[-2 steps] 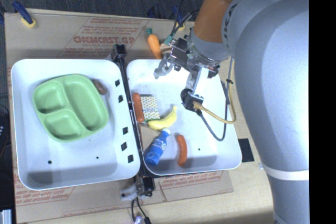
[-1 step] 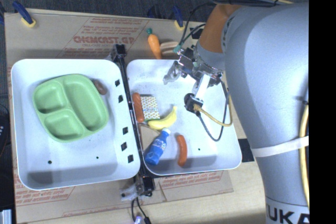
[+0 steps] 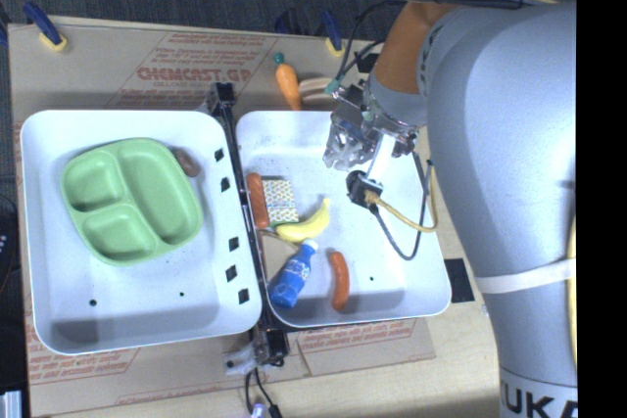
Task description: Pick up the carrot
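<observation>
Green tray: in the left bin, well left of the gripper.
Sausage, banana, bottle: in the right bin, below-left of the gripper.
Carrot: outside the bins on the bench, up-left of the gripper, near.
Gripper: over the right bin; finger gap: cannot tell.
Advice: shift up-left past the rim, straddle the carrot across its width, then descend.

Single fixed overhead camera, slanted down on both bins, moderately near.

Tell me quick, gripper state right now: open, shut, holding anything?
Gripper: cannot be told from this angle; nothing seen in it. The carrot lies outside the right bin, beyond its far rim.
</observation>
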`<state>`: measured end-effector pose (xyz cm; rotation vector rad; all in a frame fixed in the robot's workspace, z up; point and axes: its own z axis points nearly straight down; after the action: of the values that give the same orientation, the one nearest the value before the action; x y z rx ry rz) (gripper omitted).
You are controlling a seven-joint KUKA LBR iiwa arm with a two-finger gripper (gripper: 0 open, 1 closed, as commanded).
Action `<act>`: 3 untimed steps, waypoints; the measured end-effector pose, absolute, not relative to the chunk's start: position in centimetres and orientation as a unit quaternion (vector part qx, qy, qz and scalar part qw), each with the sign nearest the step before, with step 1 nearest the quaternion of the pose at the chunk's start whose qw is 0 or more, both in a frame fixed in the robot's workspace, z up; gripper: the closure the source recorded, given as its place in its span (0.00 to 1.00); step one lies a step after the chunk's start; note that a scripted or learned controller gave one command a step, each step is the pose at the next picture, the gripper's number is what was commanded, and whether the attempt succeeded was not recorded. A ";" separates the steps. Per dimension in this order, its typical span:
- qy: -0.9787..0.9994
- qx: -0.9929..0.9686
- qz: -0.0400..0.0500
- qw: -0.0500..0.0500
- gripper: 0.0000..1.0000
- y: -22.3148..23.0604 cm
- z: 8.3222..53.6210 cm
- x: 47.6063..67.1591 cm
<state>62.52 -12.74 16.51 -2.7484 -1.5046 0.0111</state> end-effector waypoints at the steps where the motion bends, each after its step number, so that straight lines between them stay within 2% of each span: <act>1: -0.447 -0.895 0.000 0.001 1.00 -14.4 33.6 57.7; 2: -0.412 -0.911 0.003 0.003 1.00 -9.5 26.2 49.0; 3: -0.303 -0.953 0.003 0.002 1.00 -0.5 19.1 47.6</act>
<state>47.57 -0.54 19.08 -2.9897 -0.9513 0.0089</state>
